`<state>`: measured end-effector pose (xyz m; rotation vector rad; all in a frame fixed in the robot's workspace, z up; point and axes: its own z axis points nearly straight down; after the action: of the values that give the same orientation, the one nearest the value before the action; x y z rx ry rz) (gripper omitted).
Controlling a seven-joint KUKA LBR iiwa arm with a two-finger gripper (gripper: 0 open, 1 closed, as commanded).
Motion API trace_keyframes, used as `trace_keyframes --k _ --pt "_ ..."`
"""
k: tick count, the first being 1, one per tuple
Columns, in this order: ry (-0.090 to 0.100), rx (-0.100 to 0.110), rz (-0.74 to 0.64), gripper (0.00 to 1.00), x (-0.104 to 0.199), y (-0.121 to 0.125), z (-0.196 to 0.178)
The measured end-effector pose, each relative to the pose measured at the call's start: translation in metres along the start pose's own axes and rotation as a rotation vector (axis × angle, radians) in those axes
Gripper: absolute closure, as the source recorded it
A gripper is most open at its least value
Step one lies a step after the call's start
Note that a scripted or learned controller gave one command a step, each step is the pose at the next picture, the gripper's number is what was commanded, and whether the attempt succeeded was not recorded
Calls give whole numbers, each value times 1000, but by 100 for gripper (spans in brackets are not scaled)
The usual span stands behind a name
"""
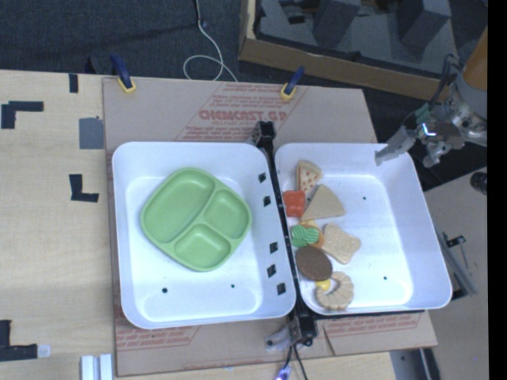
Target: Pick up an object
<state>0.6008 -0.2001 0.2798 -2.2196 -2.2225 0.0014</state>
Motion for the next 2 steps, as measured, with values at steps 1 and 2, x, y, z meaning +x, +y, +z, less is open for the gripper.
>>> trace_keyframes --k 1,2 --pt "1 1 0 0 47 -28 199" --pt "-1 -4 -3 0 59 22 195"
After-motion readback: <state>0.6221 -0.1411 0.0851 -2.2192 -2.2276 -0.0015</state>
